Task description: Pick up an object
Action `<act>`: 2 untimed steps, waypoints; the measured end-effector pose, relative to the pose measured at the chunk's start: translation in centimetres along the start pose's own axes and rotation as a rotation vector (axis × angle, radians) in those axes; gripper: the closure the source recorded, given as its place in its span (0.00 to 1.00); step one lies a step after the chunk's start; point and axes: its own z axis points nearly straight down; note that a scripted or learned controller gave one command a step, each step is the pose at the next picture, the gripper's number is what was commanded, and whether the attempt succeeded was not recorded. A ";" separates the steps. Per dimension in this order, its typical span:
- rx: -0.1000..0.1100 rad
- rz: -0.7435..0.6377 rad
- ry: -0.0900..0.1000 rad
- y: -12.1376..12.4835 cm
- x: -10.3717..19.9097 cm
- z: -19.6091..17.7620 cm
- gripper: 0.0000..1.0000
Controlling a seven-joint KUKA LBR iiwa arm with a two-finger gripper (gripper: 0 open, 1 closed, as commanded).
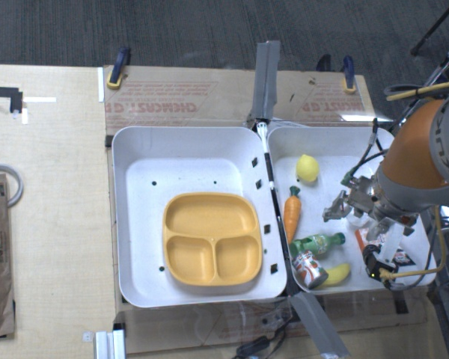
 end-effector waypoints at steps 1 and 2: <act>0.000 0.030 -0.001 1.4 1.7 3.7 0.00; 0.002 0.288 0.000 -2.5 -0.9 3.7 0.00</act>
